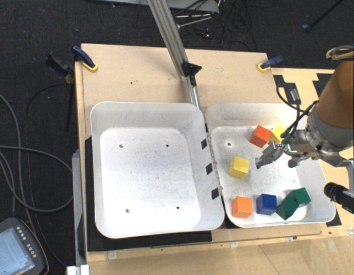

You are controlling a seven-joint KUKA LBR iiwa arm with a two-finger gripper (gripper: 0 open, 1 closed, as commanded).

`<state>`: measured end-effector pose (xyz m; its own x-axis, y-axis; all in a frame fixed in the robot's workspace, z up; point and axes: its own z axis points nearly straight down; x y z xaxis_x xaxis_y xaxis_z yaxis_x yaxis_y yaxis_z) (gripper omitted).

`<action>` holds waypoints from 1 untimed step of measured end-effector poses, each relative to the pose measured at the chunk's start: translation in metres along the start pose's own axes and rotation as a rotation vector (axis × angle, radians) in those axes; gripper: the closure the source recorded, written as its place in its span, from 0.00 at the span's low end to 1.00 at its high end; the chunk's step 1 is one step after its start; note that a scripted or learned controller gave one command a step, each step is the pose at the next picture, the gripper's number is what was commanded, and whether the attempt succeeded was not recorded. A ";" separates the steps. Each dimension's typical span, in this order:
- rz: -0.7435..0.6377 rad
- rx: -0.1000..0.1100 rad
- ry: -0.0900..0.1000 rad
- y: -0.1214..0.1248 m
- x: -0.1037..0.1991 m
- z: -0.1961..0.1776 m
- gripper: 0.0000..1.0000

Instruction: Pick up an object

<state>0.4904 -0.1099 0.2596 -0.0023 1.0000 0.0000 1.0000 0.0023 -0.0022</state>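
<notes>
The arm (337, 105) reached in from the right edge of the scene, its orange band over the right rim of the right bin (223, 119) and its grey wrist pointing leftward and slightly down into that bin. The gripper (267, 158) hung over the middle of the right bin, its dark fingers angled toward the bin's left side. Whether the fingers were spread or closed could not be told from this angle, and no object was seen between them.

All loose objects lay in the right bin. An orange block (260, 136) sat just above and left of the gripper, near the bin's upper part, with a yellow piece (278, 133) touching its right side and partly covered by the wrist. A yellow cube (239, 167) lay left of the gripper, near but apart from the fingers. Along the bin's lower edge stood an orange cube (242, 207), a blue cube (267, 204) just beside it, and a green block (293, 203) further right, close to the lower right corner.

The left bin (102, 153) adjoined the right bin's left wall. A metal pole (168, 30) slanted down toward the seam between the bins.
</notes>
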 end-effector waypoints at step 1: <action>0.002 -0.003 0.000 0.000 0.000 -0.001 0.00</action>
<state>0.4909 -0.1101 0.2611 0.0001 1.0000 -0.0004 1.0000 -0.0001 0.0011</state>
